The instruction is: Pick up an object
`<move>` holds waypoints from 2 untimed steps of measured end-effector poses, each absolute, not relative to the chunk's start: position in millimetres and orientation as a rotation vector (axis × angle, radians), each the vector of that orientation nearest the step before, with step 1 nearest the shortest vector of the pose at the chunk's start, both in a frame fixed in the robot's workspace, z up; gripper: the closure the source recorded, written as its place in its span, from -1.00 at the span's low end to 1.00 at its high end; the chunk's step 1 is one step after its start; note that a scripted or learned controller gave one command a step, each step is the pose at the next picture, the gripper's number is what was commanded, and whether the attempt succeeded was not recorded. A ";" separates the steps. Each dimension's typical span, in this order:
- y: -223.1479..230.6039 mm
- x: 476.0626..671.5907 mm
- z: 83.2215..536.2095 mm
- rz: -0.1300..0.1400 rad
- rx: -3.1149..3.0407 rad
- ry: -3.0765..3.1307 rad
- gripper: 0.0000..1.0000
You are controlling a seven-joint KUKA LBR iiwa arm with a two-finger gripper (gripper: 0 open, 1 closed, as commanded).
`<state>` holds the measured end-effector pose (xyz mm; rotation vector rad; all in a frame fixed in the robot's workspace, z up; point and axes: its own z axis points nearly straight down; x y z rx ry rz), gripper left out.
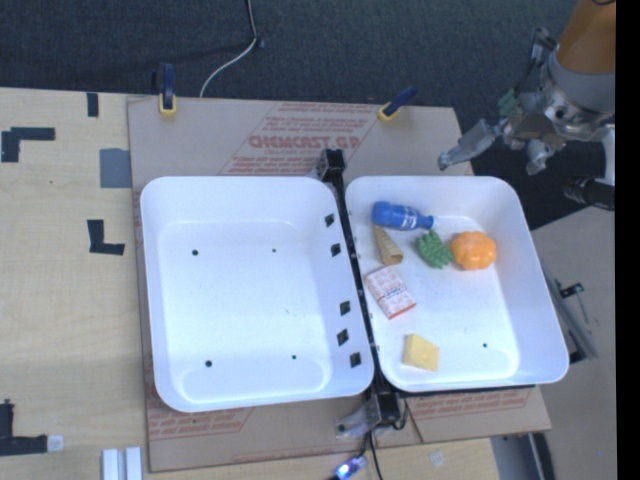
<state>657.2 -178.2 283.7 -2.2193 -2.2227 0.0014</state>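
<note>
The right bin [534, 298] holds several small objects. A blue bottle [402, 215] lies at its far left, with a tan cone [388, 245] just below it. Beside them sit a green toy [434, 250] and an orange fruit [473, 250]. A red-and-white packet [389, 292] lies mid-left and a yellow wedge [421, 352] sits near the front. My gripper [488, 160] hovers above the bin's far right corner, outside the rim. It is open, fingers spread wide, with nothing between them.
The left bin [150, 268] sits beside the right one, joined by a black clip strip [345, 268]. Both rest on a cardboard sheet [290, 138] held by clamps [165, 88]. A cable [235, 58] runs along the back.
</note>
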 end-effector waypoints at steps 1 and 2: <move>-184.0 636.7 138.6 0.016 -2.211 -2.211 -1.00; -222.5 658.6 110.9 -0.003 -2.217 -2.219 -1.00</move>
